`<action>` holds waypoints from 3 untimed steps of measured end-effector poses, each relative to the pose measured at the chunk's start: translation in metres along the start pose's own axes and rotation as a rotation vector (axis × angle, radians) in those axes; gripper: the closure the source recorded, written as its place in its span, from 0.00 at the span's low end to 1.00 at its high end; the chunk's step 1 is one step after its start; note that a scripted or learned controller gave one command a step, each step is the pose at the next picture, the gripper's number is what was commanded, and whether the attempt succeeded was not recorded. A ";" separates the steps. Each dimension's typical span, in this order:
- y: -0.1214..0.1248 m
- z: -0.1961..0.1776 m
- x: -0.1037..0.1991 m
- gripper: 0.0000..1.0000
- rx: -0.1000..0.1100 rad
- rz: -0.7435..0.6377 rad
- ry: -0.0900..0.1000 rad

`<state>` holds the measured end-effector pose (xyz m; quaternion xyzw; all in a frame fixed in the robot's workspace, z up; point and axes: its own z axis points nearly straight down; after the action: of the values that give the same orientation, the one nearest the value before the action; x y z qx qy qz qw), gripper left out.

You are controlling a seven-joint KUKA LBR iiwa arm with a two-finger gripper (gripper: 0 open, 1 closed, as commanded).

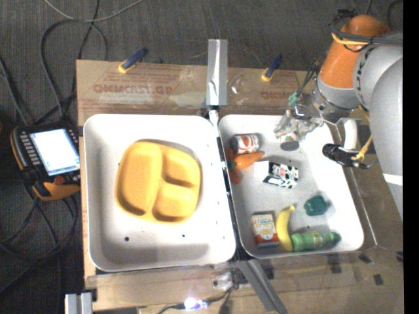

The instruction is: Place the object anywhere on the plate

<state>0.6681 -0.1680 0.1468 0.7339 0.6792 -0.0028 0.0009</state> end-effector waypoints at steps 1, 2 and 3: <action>-0.036 -0.027 0.053 1.00 0.000 -0.053 0.004; -0.064 -0.036 0.111 1.00 0.000 -0.248 0.005; -0.093 -0.036 0.151 1.00 -0.001 -0.385 0.005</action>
<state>0.5871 -0.0096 0.1825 0.5904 0.8071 -0.0008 -0.0012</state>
